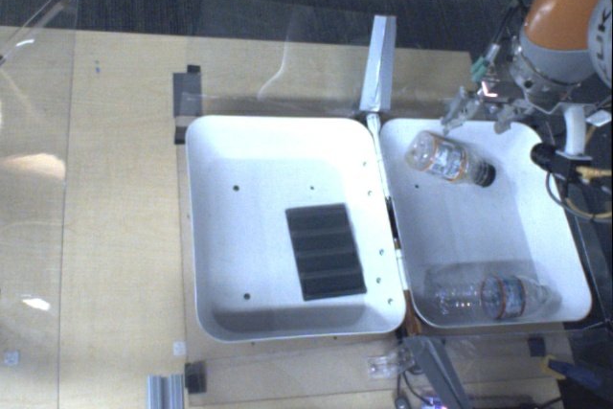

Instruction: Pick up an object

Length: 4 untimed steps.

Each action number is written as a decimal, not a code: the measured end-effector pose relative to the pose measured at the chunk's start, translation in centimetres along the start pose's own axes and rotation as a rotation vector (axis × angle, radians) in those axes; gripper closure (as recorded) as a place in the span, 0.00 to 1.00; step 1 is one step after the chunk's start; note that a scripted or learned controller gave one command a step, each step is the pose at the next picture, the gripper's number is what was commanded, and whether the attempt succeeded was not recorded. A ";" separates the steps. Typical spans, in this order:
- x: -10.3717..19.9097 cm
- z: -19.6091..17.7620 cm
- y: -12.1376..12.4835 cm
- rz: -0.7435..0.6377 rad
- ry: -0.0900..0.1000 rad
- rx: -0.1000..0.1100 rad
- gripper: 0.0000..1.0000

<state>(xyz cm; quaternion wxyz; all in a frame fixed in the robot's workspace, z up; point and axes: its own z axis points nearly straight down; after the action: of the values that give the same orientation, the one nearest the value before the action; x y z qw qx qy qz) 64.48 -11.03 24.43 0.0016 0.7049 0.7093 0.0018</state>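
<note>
Camera view shows the fingers point(476, 106) over the right bin's point(565, 263) far edge; whether they are spread or pressed together cannot be told. A small bottle point(447, 158) lies just near and left of them, its long axis running left to right with the dark cap rightward. A second bottle point(484, 295) lies along that bin's near wall, well apart. The left bin point(220, 168) holds a dark block point(326, 250).

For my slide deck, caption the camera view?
Robot hand hovers at the right bin's far edge above two clear bottles; a black block lies in the left bin.
</note>
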 end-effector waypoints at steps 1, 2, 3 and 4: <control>1.9 11.6 2.5 -0.233 0.000 0.000 0.00; -2.3 15.6 -0.5 -0.316 -0.002 -0.005 0.00; -8.4 14.2 -0.4 -0.482 -0.003 -0.005 0.00; -4.7 5.8 -3.4 -0.463 -0.001 -0.003 0.00</control>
<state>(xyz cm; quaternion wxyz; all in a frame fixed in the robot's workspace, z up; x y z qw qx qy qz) 61.12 -15.75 18.59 0.0036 0.5232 0.8522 0.0021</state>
